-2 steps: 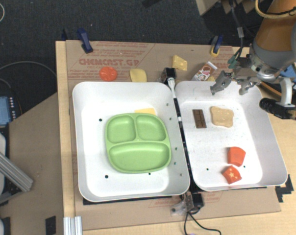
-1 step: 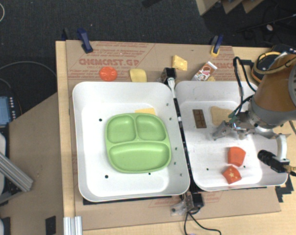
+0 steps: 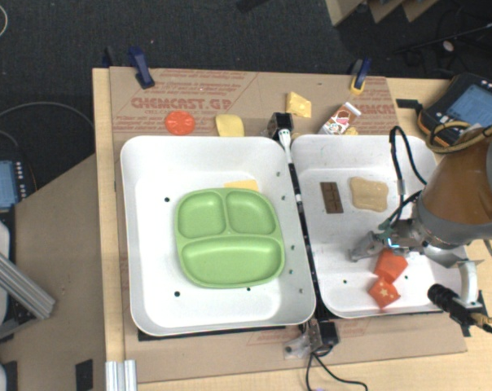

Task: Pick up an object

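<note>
I'm seeing the left bin (image 3: 144,218) carrying a green divided tray (image 3: 228,237) w/ a pale yellow piece (image 3: 243,186) peeking out at its far edge. Arm is reaching in from the right over the right bin (image 3: 336,296); gripper (image 3: 376,245) is sitting low near the bin floor, can't tell its grip state from here. Orange block (image 3: 389,265) is lying just beside the gripper, a 2nd orange block (image 3: 384,292) touching it on the near side. Tan piece (image 3: 368,193) and brown bar (image 3: 331,197) are lying farther back, apart.
</note>
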`<state>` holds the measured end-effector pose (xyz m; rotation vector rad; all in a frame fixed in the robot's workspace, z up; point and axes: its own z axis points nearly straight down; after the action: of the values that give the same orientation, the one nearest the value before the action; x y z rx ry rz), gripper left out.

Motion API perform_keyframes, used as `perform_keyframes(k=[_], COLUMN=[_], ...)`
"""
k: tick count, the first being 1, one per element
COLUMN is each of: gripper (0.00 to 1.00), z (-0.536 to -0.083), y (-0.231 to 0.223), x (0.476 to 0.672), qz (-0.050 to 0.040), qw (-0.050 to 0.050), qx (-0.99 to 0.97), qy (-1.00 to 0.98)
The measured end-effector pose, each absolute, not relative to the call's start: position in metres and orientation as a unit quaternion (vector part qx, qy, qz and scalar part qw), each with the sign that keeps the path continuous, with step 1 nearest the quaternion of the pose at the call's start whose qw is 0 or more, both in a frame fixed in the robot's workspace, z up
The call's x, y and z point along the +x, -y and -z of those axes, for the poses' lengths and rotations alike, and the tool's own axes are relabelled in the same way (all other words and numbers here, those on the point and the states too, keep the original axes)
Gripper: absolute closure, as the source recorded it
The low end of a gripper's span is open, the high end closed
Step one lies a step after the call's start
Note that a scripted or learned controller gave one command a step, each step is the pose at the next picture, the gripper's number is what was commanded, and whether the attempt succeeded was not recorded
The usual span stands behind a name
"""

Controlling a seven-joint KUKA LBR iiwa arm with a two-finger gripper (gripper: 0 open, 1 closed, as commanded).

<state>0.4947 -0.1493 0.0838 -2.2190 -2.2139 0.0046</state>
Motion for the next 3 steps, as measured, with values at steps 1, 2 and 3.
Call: perform_keyframes(k=[1,2,3], gripper=[0.0,0.0,1.0], z=[-0.084,-0.085,-0.095], y=[0.132,0.135,0.136], x=[0.479,0.532,0.53], qz=[-0.0005,0.0013,0.0009], qw=[0.002,-0.003,-0.003], qx=[-0.707,-0.706,-0.708], qy=[0.707,0.708,0.707])
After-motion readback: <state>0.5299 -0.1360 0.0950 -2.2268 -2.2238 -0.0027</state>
